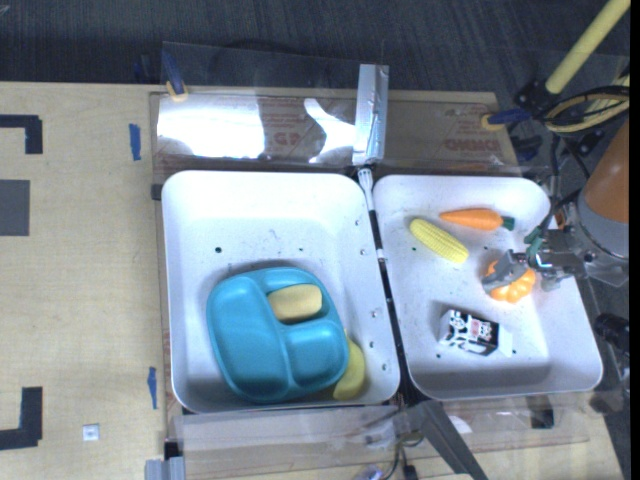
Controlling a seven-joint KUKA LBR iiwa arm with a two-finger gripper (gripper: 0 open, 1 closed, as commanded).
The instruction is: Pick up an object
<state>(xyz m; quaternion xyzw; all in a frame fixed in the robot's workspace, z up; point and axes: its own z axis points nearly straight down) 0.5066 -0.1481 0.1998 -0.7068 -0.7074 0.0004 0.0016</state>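
Observation:
In the right bin (570, 358), my gripper (512, 265) reaches in from the right edge, low over a small orange and yellow object (512, 287). It overlaps the top of that object, and whether they touch is unclear. A yellow corn cob (438, 240) lies at a slant to the gripper's left. An orange carrot (472, 219) with a green end lies behind the gripper near the bin's far wall. A small black and white packet (470, 332) lies in front of the gripper.
The left bin (200, 208) holds a blue divided plate (265, 343) with a pale yellow piece (297, 303) in one compartment and a yellow object (351, 371) tucked under its right edge. A metal divider (376, 258) separates the bins. Cables and a yellow pole (590, 38) are at the far right.

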